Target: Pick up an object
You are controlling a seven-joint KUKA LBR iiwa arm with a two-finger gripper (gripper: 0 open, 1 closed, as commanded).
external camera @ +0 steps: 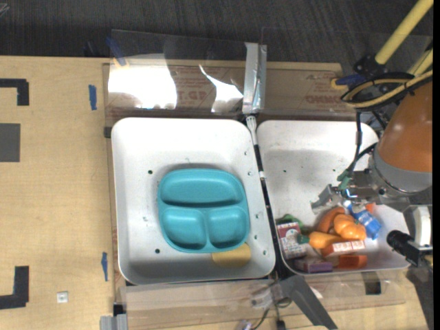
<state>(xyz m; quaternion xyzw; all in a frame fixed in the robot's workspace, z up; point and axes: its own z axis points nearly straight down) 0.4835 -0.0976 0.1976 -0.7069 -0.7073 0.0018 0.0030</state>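
Camera view puts my gripper (337,194) low over the orange pieces (335,229) in the right bin (309,150). Whether it grips anything I cannot tell. I'd centre on one piece before lifting.

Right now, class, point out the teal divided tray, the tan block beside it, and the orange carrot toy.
teal divided tray (203,208), camera view, ridge between compartments.
tan block (232,256), camera view, its top face.
orange carrot toy (321,239), camera view, its body.
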